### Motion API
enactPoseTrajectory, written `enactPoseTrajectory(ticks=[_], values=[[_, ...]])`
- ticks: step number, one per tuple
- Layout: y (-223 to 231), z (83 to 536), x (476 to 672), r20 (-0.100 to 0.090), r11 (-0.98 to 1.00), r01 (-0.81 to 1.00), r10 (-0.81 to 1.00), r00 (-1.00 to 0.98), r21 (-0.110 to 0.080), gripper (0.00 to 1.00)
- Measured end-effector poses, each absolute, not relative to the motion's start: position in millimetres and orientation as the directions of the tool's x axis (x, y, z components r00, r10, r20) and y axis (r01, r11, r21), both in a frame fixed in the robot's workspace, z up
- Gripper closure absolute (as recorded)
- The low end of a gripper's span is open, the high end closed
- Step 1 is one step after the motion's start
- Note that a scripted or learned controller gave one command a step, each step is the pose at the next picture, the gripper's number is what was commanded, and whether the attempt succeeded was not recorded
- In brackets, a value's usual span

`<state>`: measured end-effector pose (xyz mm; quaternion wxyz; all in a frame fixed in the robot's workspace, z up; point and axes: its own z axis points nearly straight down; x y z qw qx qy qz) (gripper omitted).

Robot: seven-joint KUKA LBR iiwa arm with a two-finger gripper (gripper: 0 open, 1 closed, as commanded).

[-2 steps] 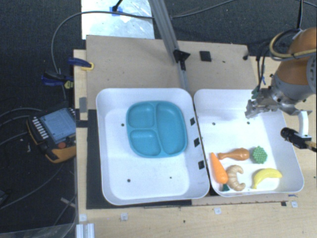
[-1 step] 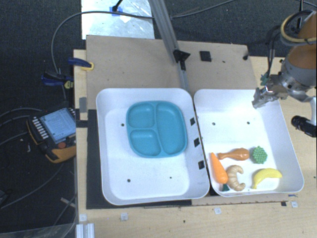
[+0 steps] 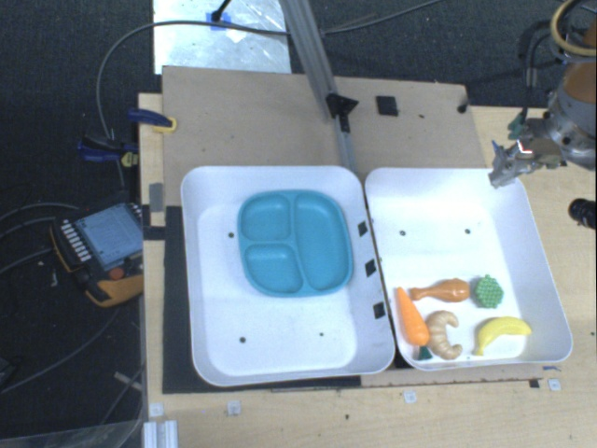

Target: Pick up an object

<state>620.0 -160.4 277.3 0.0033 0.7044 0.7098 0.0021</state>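
In the right bin (image 3: 448,208), toy foods lie in the near corner: an orange carrot (image 3: 411,316), a brown drumstick (image 3: 441,292), a green broccoli (image 3: 487,292), a yellow banana (image 3: 501,332) and a tan curled piece (image 3: 445,334). My gripper (image 3: 508,168) hangs at the far right corner of that bin, above its rim, well away from the foods. Nothing shows between its fingers.
The left bin (image 3: 215,343) holds a blue divided plate (image 3: 295,242). A metal pole (image 3: 312,45) slants down to the bench's back between the bins. Cables, clamps and a small device (image 3: 103,245) lie on the floor to the left.
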Motion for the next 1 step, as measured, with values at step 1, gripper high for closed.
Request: enactPoseTrajectory(ticks=[1], values=[[-114.7, 258.8, 601.4, 0.001, 0.008, 1.0, 1.0, -0.008, -0.001, 1.0]])
